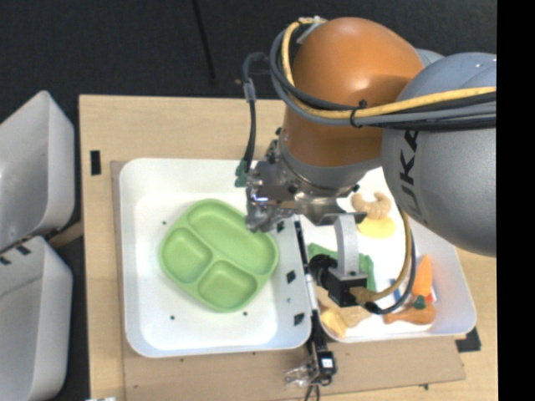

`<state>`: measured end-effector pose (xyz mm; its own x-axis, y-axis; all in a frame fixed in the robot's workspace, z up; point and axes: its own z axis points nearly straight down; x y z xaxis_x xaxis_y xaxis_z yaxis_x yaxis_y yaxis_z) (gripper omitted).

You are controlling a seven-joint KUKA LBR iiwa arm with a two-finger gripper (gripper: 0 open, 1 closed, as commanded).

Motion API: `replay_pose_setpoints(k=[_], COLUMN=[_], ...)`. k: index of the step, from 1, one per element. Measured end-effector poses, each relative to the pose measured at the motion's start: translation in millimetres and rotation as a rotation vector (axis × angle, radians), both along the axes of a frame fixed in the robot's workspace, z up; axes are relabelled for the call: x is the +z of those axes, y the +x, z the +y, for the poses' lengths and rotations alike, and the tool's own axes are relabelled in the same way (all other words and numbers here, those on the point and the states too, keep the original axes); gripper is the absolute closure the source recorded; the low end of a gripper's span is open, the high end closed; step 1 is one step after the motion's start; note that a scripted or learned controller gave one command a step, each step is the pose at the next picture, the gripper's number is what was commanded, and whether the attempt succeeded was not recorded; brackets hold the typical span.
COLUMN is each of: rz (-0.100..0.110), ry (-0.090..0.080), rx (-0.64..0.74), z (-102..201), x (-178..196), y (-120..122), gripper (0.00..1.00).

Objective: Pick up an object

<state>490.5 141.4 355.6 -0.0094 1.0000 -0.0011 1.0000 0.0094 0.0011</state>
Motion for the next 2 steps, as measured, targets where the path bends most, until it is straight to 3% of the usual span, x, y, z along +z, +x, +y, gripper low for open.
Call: replay_pose_setpoints(k=[2], rz=[0.001], ry=[-0.004], rx=[0.022], z=[-1.5], x=[19.9], y=[1.4], gripper=[1.00])
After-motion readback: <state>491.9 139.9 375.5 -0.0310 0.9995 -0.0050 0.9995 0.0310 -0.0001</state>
